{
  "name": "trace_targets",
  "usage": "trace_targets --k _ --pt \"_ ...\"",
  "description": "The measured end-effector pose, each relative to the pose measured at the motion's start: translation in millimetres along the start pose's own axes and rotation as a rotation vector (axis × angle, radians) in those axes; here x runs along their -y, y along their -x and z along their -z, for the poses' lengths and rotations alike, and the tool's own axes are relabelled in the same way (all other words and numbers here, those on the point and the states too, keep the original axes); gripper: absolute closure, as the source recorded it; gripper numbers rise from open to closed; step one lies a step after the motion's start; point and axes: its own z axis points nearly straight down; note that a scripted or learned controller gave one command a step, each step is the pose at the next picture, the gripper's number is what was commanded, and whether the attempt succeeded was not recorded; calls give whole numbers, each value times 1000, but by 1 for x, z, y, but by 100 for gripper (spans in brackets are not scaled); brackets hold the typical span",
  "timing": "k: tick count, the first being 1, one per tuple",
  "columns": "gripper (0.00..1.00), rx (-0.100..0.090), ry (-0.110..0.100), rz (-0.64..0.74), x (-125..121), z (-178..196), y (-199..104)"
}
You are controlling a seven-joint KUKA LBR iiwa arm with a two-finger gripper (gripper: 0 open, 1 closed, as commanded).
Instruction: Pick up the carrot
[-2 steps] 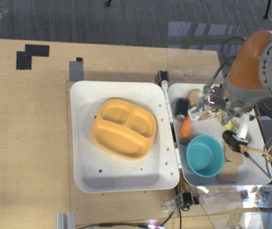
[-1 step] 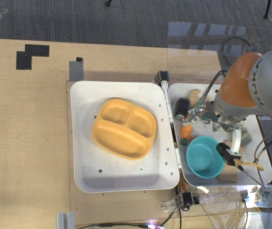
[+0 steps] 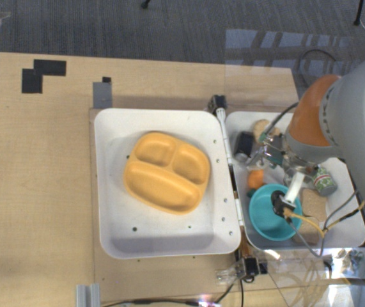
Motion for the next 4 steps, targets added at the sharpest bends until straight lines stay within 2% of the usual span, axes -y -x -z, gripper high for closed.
trace_targets --k 1,2,3,4 --pt "100 -5 5 7 -2 13 -3" --pt "100 -1 -3 -320 -25 100 -82" --pt "0 4 -6 -320 -25 98 -80" --pt "0 4 -10 -302 58 97 -63"
